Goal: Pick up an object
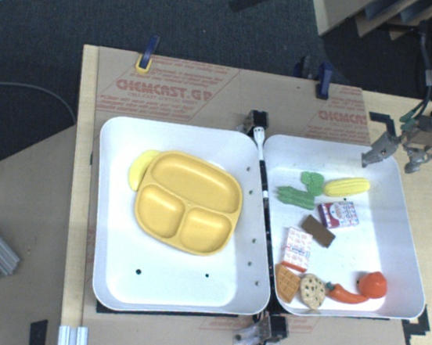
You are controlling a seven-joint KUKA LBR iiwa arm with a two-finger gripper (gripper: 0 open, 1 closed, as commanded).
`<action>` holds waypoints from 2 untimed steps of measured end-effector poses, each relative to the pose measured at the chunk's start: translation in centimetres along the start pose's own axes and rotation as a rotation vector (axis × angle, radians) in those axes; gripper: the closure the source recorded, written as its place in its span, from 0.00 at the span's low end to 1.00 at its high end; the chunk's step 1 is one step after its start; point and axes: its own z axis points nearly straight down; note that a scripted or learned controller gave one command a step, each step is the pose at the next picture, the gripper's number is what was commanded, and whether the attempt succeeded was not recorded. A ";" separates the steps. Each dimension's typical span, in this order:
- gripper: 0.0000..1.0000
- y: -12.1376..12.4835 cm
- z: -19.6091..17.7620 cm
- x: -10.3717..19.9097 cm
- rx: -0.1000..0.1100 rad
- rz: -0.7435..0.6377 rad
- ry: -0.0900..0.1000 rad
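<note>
Nearest the camera, along the front wall of the right bin (412, 272), a row of small toy foods is lying: a waffle piece (287, 282) touching a speckled cookie (312, 290), then an orange chilli (346, 294) running up to a red tomato (373, 284) at its tip. Just behind them a small white packet (297, 248) is lying flat, with a dark brown chocolate bar (319, 230) angled at its upper end and a red-and-white carton (339, 215) touching that. Farther back, a green toy vegetable (302, 189) and a yellow corn cob (347, 186) are sitting side by side near the middle of the bin.

In the left bin (110, 193) a yellow divided tray (187, 202) is resting on its own, partly covering a yellow banana (141, 167) at its far left edge.

Farthest off, the gripper (396, 152) is hanging over the far right corner of the right bin with its two fingers spread apart and nothing between them, well apart from every object.

Any of these could serve as the object to pick. All look like light, rigid plastic or foam, likely smooth and a little slippery. The corn cob seems the easiest candidate: it is closest to the gripper, its far side is clear, and it is rounded, so closing across its short width at mid-length should hold it. The flat packet and chocolate bar would probably be harder to get fingers under.
</note>
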 end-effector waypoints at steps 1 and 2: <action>0.00 0.3 -0.8 0.0 -0.013 -0.003 -0.003; 0.00 0.2 5.6 -0.3 -0.005 -0.002 -0.001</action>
